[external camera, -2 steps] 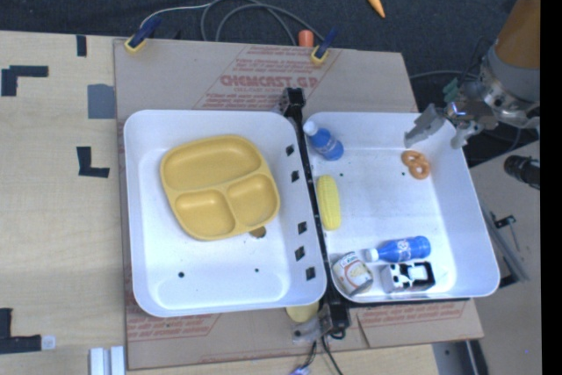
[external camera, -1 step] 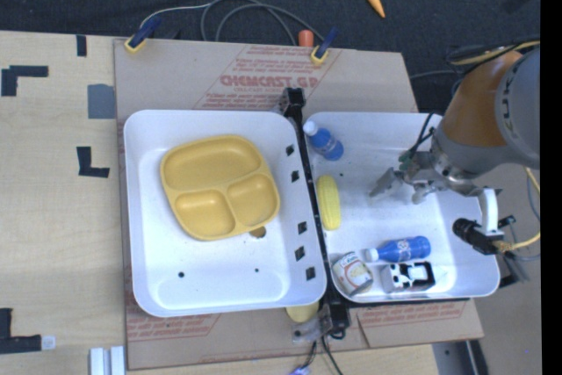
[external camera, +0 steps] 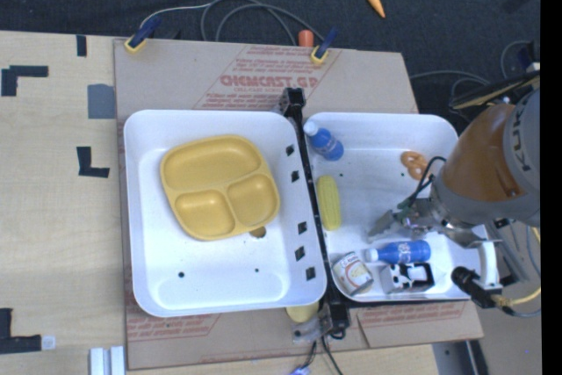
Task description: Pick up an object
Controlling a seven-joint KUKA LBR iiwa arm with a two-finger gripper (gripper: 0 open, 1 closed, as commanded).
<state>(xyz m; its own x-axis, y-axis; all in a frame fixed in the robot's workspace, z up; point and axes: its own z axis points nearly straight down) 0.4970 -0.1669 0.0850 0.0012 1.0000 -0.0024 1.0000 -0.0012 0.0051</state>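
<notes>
My gripper (external camera: pixel 387 224) is low inside the right bin (external camera: pixel 378 126), reaching in from the right under the orange-banded wrist. Just below it lies a blue water bottle (external camera: pixel 400 253) on its side. A yellow corn cob (external camera: pixel 329 202) lies to the gripper's left by the bin divider. A second blue bottle (external camera: pixel 326 143) sits in the bin's upper left corner. A small orange piece (external camera: pixel 413 161) rests near the top right. A small round tin (external camera: pixel 354 272) and a black and white item (external camera: pixel 412 277) lie along the front wall. Nothing is visibly held.
The left bin (external camera: pixel 140 215) holds a yellow divided plate (external camera: pixel 219 186), with a small dark yellow item (external camera: pixel 256 232) at its lower edge. Black clips run along the divider (external camera: pixel 303 198) between the bins. Cables and clamps lie behind the bins.
</notes>
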